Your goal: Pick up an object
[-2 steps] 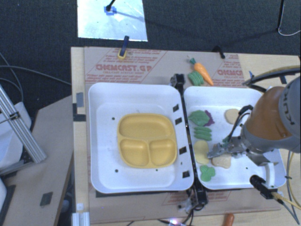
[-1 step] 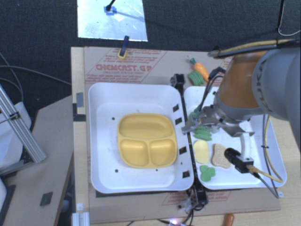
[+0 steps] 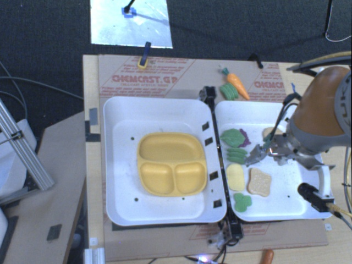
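Gripper (image 3: 257, 157) hung low in right bin (image 3: 286, 205), tips just beside green leafy toy (image 3: 237, 154), which lay to its left, long axis approx. across the bin. Jaws: couldn't tell if apart or together. Bread slice (image 3: 259, 182) sat nearby, below.

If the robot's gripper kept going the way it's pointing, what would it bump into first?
The gripper points left and down, so it would probably meet the green pea pod toy first, next to the leafy green toy. Depth is hard to judge from above.
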Robot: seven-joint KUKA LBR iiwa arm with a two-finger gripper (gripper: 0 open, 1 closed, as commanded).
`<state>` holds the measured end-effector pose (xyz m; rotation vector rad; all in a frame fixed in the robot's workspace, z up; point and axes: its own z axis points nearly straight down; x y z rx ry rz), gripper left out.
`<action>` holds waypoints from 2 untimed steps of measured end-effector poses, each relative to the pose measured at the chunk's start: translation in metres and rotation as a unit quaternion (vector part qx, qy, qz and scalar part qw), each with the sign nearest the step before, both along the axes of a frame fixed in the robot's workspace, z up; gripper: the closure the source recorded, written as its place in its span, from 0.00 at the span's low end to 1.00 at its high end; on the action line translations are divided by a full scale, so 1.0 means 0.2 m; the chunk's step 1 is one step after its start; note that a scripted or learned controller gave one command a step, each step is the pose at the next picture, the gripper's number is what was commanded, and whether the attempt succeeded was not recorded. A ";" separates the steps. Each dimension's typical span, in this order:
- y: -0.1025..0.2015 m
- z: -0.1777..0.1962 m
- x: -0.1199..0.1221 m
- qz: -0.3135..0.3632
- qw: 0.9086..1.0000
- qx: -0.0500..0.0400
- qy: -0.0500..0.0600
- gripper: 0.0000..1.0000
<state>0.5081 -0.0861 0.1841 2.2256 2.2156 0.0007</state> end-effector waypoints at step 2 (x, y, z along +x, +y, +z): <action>-0.03 -0.49 0.01 0.004 1.000 -0.001 -0.003 0.00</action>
